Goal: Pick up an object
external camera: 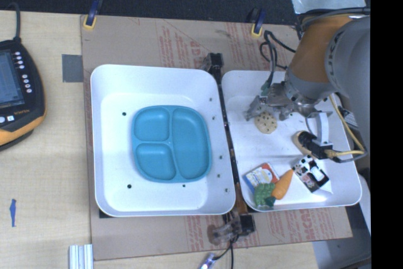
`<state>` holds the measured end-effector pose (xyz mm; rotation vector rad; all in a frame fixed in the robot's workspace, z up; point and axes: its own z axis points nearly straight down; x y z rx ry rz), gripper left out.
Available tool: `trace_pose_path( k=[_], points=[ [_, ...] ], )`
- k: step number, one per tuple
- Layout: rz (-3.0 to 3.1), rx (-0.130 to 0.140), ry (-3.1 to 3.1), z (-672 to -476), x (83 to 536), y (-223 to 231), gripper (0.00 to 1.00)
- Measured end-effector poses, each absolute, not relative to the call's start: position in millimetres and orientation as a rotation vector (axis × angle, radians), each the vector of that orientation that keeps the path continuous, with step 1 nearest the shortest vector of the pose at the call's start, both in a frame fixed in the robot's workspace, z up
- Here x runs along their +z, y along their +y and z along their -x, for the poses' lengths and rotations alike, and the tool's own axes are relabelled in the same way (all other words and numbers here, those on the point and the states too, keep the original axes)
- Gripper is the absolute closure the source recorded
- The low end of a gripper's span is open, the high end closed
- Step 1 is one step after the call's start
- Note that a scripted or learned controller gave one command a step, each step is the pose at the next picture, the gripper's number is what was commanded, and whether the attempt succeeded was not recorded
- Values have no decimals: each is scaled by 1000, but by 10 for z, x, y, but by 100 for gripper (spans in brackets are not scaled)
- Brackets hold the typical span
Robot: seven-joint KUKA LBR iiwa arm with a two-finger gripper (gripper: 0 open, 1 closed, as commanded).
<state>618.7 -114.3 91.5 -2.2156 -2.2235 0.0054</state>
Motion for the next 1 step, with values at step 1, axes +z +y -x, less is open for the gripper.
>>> trace_pose_path(
  k=[1],
  points=[
    [2216, 2, -2227, -6203, 1040, -1148, 100]
  ],
)
